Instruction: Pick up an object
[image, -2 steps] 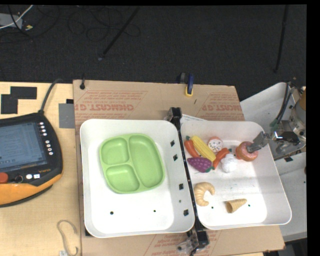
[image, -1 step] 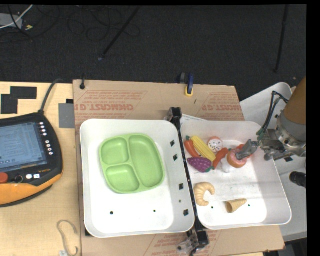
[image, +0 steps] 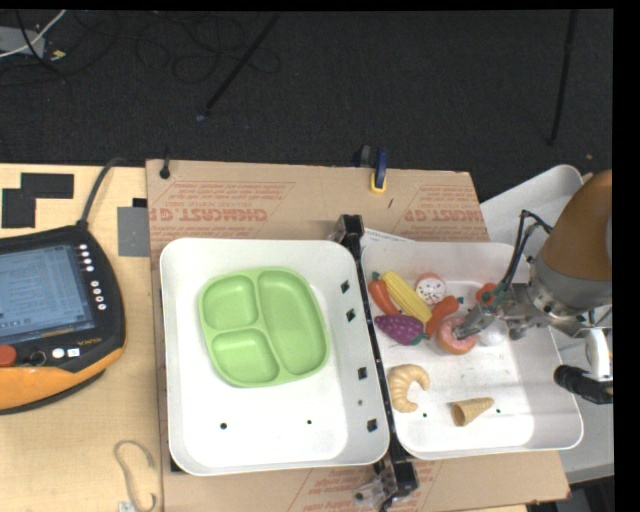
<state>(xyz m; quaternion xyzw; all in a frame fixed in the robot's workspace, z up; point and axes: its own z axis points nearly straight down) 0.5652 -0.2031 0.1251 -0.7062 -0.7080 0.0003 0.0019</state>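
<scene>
The right bin (image: 520, 430) holds several toy foods. A yellow corn cob (image: 405, 293), a red pepper (image: 381, 295), purple grapes (image: 398, 327) and a small white round piece (image: 430, 290) lie at its far left. A croissant (image: 407, 386) and an ice-cream cone (image: 471, 410) lie nearer the front. My gripper (image: 470, 325) reaches in from the right and sits low over the bin's middle, right at a pink-red ring-shaped piece (image: 455, 341). Whether it touches or grips that piece is hidden by the gripper body. The orange wrist band (image: 590, 235) is up at the right.
The left bin (image: 190, 420) holds a green divided plate (image: 263, 327). A teach pendant (image: 50, 310) lies on the bench at far left. A blue clamp (image: 379, 172) stands on the cardboard's back edge. A black divider (image: 365, 340) runs between the bins.
</scene>
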